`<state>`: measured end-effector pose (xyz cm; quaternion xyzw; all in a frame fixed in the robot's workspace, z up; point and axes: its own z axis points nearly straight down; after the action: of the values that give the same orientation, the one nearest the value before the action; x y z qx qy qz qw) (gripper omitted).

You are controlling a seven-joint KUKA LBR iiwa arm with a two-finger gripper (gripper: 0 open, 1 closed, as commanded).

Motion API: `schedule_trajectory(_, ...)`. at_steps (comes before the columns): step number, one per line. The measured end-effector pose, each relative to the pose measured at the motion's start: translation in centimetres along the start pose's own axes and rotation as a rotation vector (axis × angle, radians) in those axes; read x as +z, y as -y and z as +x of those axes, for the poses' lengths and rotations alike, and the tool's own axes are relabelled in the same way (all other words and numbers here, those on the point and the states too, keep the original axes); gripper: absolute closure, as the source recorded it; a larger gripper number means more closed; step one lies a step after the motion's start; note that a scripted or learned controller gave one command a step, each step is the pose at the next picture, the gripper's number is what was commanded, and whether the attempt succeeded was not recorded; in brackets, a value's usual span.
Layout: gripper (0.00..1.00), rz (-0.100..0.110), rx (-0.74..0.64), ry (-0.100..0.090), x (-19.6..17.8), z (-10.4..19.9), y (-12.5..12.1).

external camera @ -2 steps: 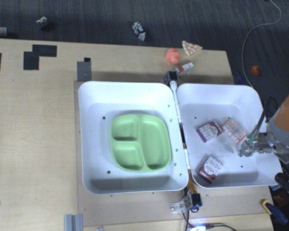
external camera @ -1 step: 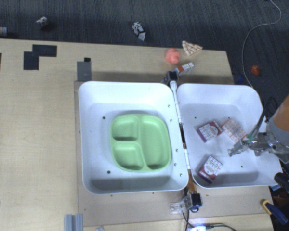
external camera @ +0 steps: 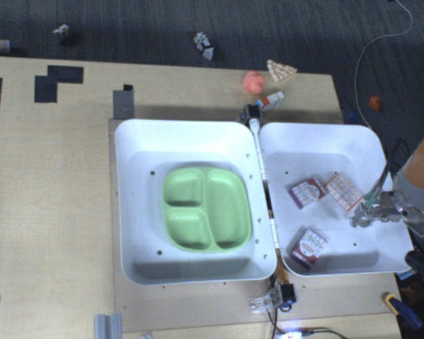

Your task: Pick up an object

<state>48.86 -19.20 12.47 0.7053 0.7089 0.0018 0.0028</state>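
A: Any writing we can read on the packets?

B: No. We see three small packets in the right bin (external camera: pixel 353 136), red and white print, but the letters are too small and blurred, so no brand from us.

A: OK, containers then, relative to the green tray.

B: The green tray (external camera: pixel 206 207) has 3 compartments and lies in the middle of the left bin (external camera: pixel 134 189). All packets are to the right of the tray, in the other bin. The dark red packet (external camera: pixel 306 192) is nearest to the tray, approx. level with its upper half. The pale packet (external camera: pixel 343 191) lies just beside that one, farther from the tray. The third packet (external camera: pixel 308 247) is lower, approx. level with the tray's bottom edge.

A: And the gripper?

B: The gripper (external camera: pixel 364 216) is far right of the tray, above the right bin floor, near the pale packet but we see nothing between its fingers. How wide the fingers are, we cannot tell; the metal parts are blurred together.
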Motion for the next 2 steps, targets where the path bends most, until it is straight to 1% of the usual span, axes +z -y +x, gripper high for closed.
schedule_trajectory(1, 0.0, 0.0, 0.0, 0.0, 0.0, 0.0, 0.0)
schedule_trajectory(2, 0.0, 0.0, 0.001, 0.001, 3.8, 4.2, 0.0)
